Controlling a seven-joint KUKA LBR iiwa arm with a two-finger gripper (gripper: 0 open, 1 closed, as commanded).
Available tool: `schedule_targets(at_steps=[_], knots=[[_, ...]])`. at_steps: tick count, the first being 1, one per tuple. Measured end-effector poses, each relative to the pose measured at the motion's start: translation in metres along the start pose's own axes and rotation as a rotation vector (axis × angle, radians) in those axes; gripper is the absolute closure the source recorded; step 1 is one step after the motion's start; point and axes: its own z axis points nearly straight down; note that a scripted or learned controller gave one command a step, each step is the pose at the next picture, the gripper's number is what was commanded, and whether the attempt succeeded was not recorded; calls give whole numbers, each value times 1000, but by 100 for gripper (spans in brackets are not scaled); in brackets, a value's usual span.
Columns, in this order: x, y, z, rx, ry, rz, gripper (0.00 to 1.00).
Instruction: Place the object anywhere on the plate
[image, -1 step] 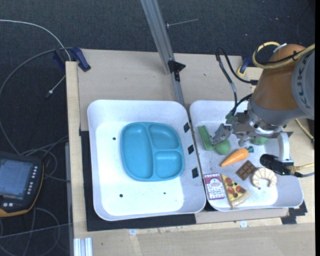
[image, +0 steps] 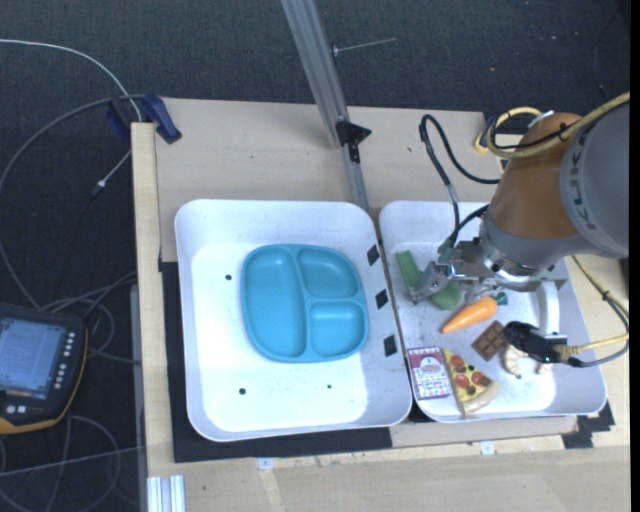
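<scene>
While the plate (image: 303, 302) sits bare in the left bin (image: 200, 330), I have my gripper (image: 437, 285) low at center-right, apparently clenched on the cucumber (image: 411, 270), nothing delivered yet.

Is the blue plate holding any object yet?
No. All three compartments of the plate show bare blue; the carrot lies in the right bin.
</scene>
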Motion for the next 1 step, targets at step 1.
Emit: schedule_targets(at_steps=[1], knots=[[1, -1, 53, 1, 0, 0, 0]])
